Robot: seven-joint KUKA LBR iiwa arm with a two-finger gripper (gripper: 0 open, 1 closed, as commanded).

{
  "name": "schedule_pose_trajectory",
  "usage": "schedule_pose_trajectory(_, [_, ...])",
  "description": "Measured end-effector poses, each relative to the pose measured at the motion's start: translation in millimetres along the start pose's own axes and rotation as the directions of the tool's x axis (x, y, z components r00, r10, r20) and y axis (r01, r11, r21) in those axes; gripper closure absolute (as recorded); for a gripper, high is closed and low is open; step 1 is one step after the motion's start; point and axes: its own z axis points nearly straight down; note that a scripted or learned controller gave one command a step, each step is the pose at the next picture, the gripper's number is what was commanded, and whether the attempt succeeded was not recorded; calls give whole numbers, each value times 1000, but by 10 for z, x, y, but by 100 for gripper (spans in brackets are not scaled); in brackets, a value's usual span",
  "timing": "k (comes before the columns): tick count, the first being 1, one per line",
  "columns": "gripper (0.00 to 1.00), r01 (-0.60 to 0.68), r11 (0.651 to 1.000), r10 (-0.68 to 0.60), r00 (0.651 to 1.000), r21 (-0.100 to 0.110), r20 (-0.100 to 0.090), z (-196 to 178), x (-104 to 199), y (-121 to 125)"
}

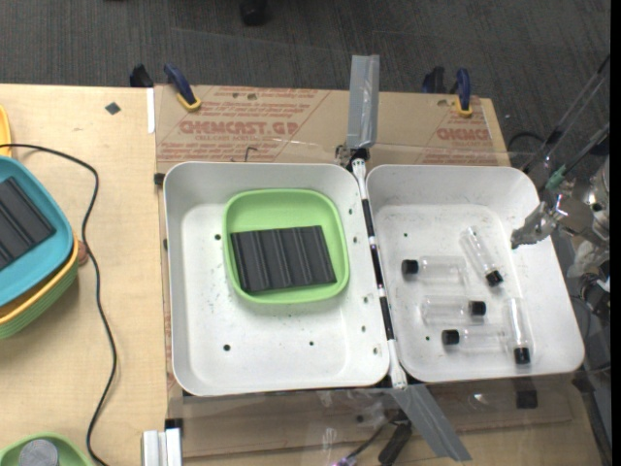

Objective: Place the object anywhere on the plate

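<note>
The clear plastic vials with black caps (pixel 482 256) lie loose in the right white bin (pixel 427 187), and the square green plate (pixel 283 211) sits in the left one. The end effector (pixel 539 223) hovers at the bin's right edge; can't tell its state. I'd go for an isolated vial and grab across its middle.

We see the gripper (pixel 532 229) at the right bin's (pixel 543 357) right rim. Several tubes (pixel 480 252) lie in that bin, left of and below the jaws. Farther left, a plate (pixel 284 247) sits in the left bin (pixel 194 348).
</note>
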Motion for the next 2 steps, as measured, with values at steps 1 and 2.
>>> schedule_pose_trajectory(1, [0,-269,963,269,963,2,1,151,-149,164])
schedule_pose_trajectory(2, [0,-477,879,477,879,2,2,-127,-283,160])
